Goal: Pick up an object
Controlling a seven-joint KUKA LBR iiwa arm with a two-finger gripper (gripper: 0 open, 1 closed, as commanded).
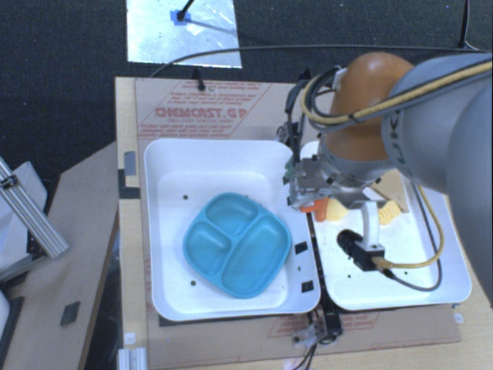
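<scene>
A blue divided plate (236,243) lies flat in the left bin (166,206). My gripper (302,191) hangs low over the left edge of the right bin (431,284), near the wall between the two bins. Just under it a small orange piece (308,206) shows, with a yellow object (337,210) beside it to the right. A pale yellow object (390,210) lies further right in the same bin. The arm's wrist hides much of the right bin's far half.
A cardboard sheet (200,110) lies under the bins at the back. A shiny square plate (181,21) sits behind the bench. An aluminium rail (31,214) juts in at the far left. A yellow cable (420,264) loops across the right bin's floor.
</scene>
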